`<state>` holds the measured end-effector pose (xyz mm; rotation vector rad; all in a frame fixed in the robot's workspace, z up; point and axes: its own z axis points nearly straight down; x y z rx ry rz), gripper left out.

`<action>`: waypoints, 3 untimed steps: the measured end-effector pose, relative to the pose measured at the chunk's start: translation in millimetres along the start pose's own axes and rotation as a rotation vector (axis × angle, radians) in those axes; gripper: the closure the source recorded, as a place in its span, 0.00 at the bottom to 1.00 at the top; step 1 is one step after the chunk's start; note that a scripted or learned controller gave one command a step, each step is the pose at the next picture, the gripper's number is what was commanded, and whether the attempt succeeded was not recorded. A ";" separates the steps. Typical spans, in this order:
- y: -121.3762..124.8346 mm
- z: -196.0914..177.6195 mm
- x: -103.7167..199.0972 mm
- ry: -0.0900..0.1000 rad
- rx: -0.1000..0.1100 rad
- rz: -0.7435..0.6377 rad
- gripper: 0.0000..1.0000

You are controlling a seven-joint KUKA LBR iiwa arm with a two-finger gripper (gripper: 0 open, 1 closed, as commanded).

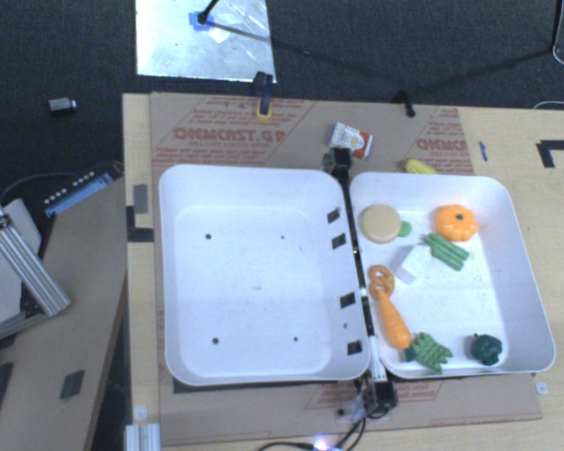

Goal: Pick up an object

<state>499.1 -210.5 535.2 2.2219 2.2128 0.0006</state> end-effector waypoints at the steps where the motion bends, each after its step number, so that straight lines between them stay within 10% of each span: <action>1: -13.2 -0.5 16.2 0.002 0.001 -0.008 1.00; 3: -12.7 -0.3 7.3 0.002 0.001 -0.005 1.00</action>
